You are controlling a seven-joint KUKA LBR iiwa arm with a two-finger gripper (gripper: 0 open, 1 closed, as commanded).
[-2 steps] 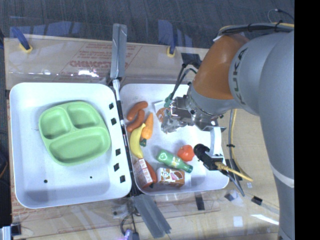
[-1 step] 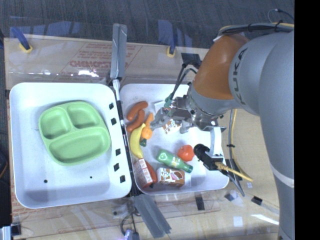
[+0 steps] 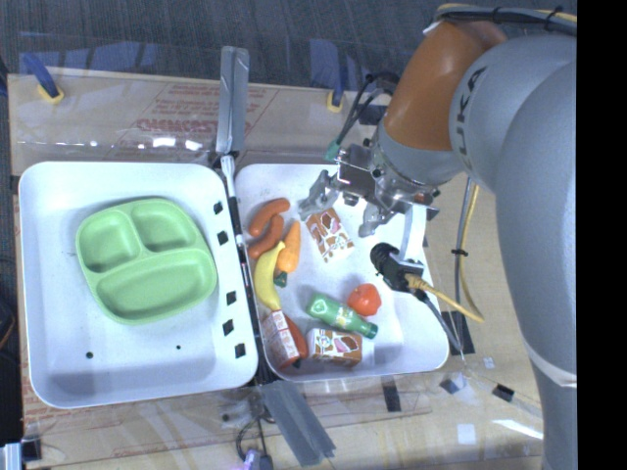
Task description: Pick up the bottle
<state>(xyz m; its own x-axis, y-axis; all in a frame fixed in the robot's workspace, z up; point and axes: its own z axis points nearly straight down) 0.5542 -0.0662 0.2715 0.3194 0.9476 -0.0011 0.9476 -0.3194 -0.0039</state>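
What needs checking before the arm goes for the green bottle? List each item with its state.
1. Green bottle in view in the right bin: ok.
2. Bottle free on top, lying flat: ok.
3. Room beside bottle: not ok, tomato and juice carton crowd it.
4. Gripper above bottle: not ok, it hangs over the snack packet.
5. Gripper free of objects: ok.

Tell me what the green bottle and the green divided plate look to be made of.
Green bottle: probably plastic, glossy, with a highlight along its side and a printed label band. Green divided plate: likely moulded plastic with a satin finish, judging by its soft rounded compartment ridges and even colour. Neither can be confirmed from the look alone.
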